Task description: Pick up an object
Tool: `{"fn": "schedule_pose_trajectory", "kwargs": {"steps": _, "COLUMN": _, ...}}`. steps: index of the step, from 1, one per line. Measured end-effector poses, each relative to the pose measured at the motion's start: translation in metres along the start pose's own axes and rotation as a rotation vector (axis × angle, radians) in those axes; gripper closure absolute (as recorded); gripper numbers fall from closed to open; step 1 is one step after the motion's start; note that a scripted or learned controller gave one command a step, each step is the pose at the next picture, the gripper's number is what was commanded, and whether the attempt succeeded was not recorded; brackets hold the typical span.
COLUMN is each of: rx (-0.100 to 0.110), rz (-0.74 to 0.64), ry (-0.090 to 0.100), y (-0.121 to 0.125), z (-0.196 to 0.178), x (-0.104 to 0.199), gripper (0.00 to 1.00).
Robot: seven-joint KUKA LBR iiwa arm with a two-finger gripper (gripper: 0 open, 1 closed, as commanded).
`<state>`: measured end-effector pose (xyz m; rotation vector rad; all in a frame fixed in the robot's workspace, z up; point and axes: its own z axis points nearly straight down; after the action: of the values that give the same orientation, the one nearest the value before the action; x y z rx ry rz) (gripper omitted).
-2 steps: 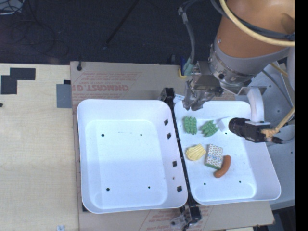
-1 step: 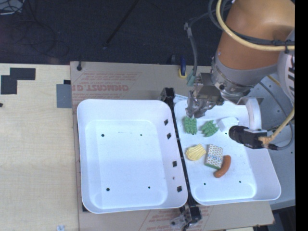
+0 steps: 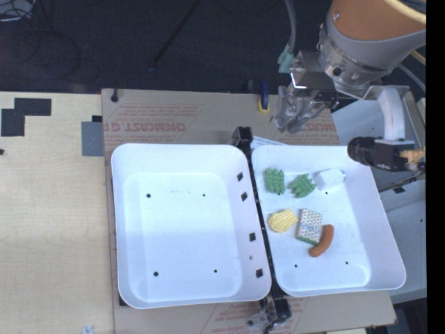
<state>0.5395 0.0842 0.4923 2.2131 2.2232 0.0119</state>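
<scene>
**Arm waits behind the right bin, six small items clustered below**

Nearest the camera, the left bin [image 3: 181,221] lies beside the right bin [image 3: 348,270], the two clipped edge to edge so things can pass between them. All the candidates sit in the right bin's nearer-left part: an orange sausage [image 3: 322,240] touching a patterned packet [image 3: 309,225], a yellow ridged piece [image 3: 281,220] just beside that, then two green toys [image 3: 275,181] [image 3: 302,184] and a white piece [image 3: 329,179] farther back. They are close together, so the sausage and packet are likely awkward to separate.

Beyond the bin's far rim, the gripper [image 3: 295,120] hangs above the cardboard, off to the back, with nothing visibly in it; whether the fingers are spread or closed I cannot tell. No object looks chosen yet.
</scene>
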Motion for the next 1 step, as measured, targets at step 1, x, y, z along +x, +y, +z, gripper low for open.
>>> {"fn": "schedule_pose_trajectory", "kwargs": {"steps": 1, "rx": 0.007, "rz": 0.004, "ry": -0.002, "y": -0.0003, "z": -0.0481, "x": -0.0117, "gripper": 1.0}}
